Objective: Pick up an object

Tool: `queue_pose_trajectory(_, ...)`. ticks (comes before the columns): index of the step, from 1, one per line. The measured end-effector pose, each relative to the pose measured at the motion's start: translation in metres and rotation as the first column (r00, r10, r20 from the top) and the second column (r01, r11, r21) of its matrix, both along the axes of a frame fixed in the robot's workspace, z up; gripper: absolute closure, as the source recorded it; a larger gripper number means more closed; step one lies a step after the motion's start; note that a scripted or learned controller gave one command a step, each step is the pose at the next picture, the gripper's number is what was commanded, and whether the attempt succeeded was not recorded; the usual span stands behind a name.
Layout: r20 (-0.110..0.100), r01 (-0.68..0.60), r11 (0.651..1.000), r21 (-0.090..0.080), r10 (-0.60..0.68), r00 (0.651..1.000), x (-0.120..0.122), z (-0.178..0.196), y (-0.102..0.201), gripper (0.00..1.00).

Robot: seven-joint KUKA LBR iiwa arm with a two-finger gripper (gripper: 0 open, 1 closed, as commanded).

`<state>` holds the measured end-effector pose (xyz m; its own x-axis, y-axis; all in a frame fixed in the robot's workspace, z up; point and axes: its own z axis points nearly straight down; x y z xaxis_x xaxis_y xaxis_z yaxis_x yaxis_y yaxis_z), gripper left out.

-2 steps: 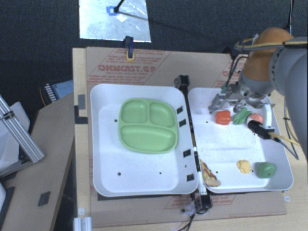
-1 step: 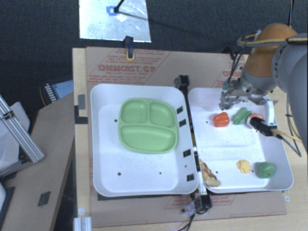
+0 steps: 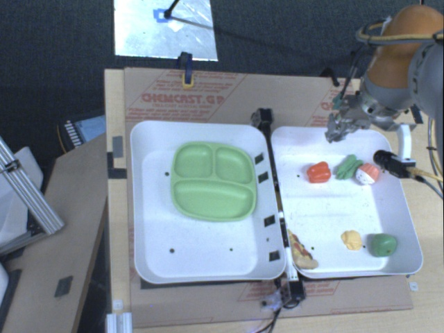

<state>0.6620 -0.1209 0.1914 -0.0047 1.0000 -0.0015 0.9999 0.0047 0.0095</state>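
Camera view puts my jaws (image 3: 338, 132) over the far edge of the right bin (image 3: 388, 269), hanging from the grey arm with its orange band at the upper right; whether they are released or clenched I cannot tell from this slant, and I see nothing held beneath them.

The relation that matters is this: every candidate lies nearer to me than the jaws, so any pick means coming toward the near side of the bin. Closest is the red-orange toy pepper (image 3: 318, 173), near and slightly left of the jaws; just right of it sits a green leafy piece (image 3: 347, 166), its long axis running slantwise from near-left to far-right; touching or just beside that is a small red-and-white ball (image 3: 367, 175). Those three form a short row across the middle of the bin; the green piece lies almost straight toward the near side from the jaws.

Well apart, toward the near right corner, rest a yellow lump (image 3: 352, 239) and a round green piece (image 3: 382, 243), just beside each other; a brown-and-yellow item (image 3: 302, 253) lies against the bin's left wall at the near end.

The left bin (image 3: 149, 255) carries a green divided plate (image 3: 212, 181); both bins sit on the surface (image 3: 118, 151).

My judgement: the pepper stands clear of its neighbours on its left side, so it looks the easier target; the green piece and the ball crowd each other, which could foul a grasp.
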Motion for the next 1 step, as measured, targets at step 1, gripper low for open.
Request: queue_pose_trajectory(1,-0.003,-0.001,1.000,0.000,0.001,1.000,-0.0022,0.0450,0.0006,1.00)
